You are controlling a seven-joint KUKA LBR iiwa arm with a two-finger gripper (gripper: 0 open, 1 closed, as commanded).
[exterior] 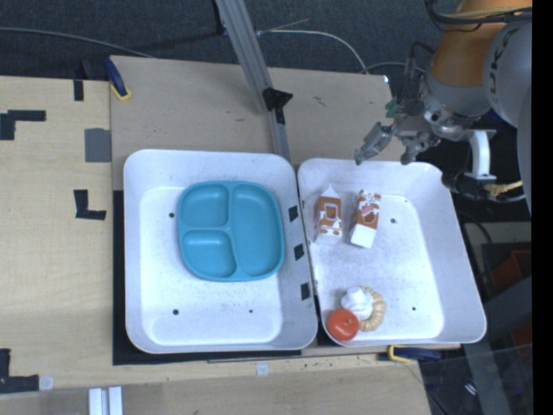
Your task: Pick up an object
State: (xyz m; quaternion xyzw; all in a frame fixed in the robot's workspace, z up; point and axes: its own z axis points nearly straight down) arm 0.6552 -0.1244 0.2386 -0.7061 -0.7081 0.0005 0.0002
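Your arm (pixel 484 50) enters from the right, its orange band at the upper right corner of the view. The hand (pixel 390 147) hangs over the far rim of the right bin (pixel 449 258), and its two fingers (pixel 370 145) are spread apart with nothing between them.

In the right bin you have four candidate items. Two small cartons sit side by side near the far end: a brown and white carton (pixel 327 215) on the left, and a white carton with red print (pixel 366 219) just beside it, apart from each other. Both lie just below the hand, neither touched by it. At the near rim, an orange-red round piece (pixel 343 325) touches a tan ring-shaped piece (pixel 373 314) topped with something white (pixel 355 299); what the white thing is cannot be told.

The left bin (pixel 151 266) holds a blue divided plate (pixel 231 231) with three compartments, lying flat.

Both bins rest on the counter (pixel 173 93), their inner rims touching. A grey metal bar (pixel 246 41) slants across the counter behind them.
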